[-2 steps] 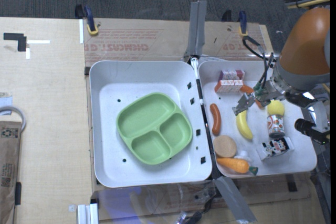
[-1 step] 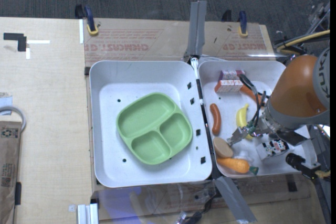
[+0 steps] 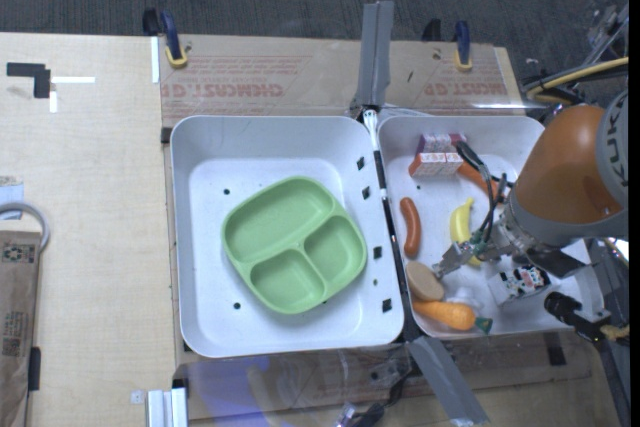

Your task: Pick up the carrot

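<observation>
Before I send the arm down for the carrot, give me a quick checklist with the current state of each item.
1. Carrot located, near front edge of right bin: ok.
2. Carrot top unobstructed: ok.
3. Neighbour clearance: not ok, the tan round piece lies right against it.
4. Gripper above the carrot: not ok, it sits over the tan piece, beside the banana.
5. Gripper carrying nothing: cannot tell.
6. Sausage clear of the path: ok.

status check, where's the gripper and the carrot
Gripper low in the right bin, nothing seen in it. Carrot lying at the bin's near edge, apart from the gripper. Bread roll touching the carrot's upper left, between the two.
</observation>
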`<action>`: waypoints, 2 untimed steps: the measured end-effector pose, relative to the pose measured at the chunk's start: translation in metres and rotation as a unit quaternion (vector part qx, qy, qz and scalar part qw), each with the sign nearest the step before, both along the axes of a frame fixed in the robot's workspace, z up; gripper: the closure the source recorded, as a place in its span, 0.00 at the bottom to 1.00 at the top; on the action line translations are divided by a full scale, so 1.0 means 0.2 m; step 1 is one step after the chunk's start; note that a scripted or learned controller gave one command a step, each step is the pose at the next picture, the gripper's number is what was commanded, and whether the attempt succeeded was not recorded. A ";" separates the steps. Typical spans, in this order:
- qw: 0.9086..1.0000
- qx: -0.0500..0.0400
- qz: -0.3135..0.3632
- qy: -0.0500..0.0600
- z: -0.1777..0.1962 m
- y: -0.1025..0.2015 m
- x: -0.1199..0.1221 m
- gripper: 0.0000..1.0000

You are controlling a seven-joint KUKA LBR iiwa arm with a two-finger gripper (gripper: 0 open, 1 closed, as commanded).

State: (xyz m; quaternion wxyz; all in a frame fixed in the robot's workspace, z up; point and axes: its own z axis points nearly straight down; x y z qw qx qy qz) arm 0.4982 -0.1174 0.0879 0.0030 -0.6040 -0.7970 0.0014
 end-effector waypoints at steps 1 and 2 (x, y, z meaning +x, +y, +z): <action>1.000 0.001 -0.001 0.003 0.03 0.00 0.00 1.00; 0.994 -0.002 -0.108 0.000 0.50 0.17 -0.10 1.00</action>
